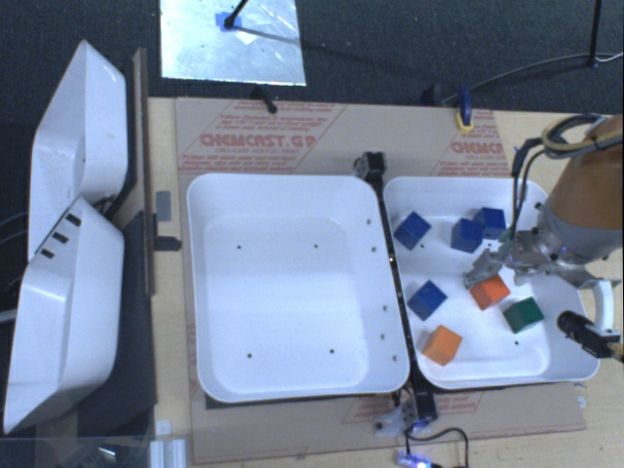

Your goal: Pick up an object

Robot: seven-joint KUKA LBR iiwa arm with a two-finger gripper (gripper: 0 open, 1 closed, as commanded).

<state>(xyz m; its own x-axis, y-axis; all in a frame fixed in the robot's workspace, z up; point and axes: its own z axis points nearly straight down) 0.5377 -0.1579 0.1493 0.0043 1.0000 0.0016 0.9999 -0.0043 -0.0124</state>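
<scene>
Gripper: my grey metal gripper (487,264) sits low in the right white bin (468,373); I cannot tell its grip
Block: small orange-red cube (490,292) just under it; not lifted yet

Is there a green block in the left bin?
No, the green block lies in the right bin, near the orange blocks and the gripper.
</scene>
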